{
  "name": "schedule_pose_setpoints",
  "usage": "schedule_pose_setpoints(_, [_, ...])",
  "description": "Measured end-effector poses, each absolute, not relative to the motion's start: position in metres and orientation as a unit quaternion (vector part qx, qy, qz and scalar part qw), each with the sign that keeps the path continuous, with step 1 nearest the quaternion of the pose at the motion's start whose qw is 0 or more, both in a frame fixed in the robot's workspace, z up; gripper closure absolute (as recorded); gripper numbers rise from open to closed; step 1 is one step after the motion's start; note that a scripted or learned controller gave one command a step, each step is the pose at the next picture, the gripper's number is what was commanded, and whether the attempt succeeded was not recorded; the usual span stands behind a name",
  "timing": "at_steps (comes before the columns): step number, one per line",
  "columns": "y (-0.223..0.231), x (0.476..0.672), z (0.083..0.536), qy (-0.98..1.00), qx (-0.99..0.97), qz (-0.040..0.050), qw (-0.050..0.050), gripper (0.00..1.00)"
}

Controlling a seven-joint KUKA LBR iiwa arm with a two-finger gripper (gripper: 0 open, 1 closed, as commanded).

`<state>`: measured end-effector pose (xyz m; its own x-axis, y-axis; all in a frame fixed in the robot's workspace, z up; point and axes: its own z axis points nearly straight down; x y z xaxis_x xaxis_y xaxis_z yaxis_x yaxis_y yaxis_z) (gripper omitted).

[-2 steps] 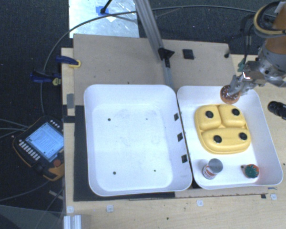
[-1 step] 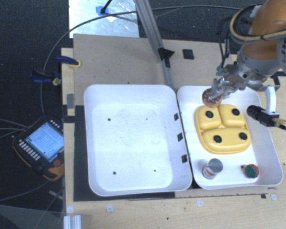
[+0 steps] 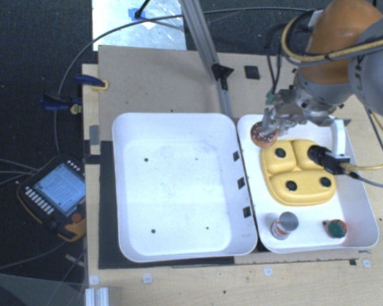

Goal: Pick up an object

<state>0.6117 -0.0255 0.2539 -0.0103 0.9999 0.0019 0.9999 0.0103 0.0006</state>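
The right bin (image 3: 364, 225) holds several objects. A big yellow moulded piece (image 3: 297, 174) with black dots fills its middle. Near the front wall stand a small silver-topped can (image 3: 284, 224) and a little green and red item (image 3: 336, 228). A brown round object (image 3: 263, 135) lies in the bin's back left corner. My gripper (image 3: 272, 123) is low over that corner, right at the brown object and partly covering it. Whether it has hold of the object cannot be made out.
The left bin (image 3: 172, 183) lies beside the right one, with a ridge between them. A black connector with a yellow cable (image 3: 324, 158) hangs over the yellow piece. A metal pole (image 3: 204, 43) slants over the back of the bench. A teach pendant (image 3: 56, 191) lies off the left side.
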Motion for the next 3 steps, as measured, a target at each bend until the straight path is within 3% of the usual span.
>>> schedule_pose_setpoints(3, [0.11, 0.559, 0.239, -0.711, -0.704, -0.0001, 0.001, 1.0])
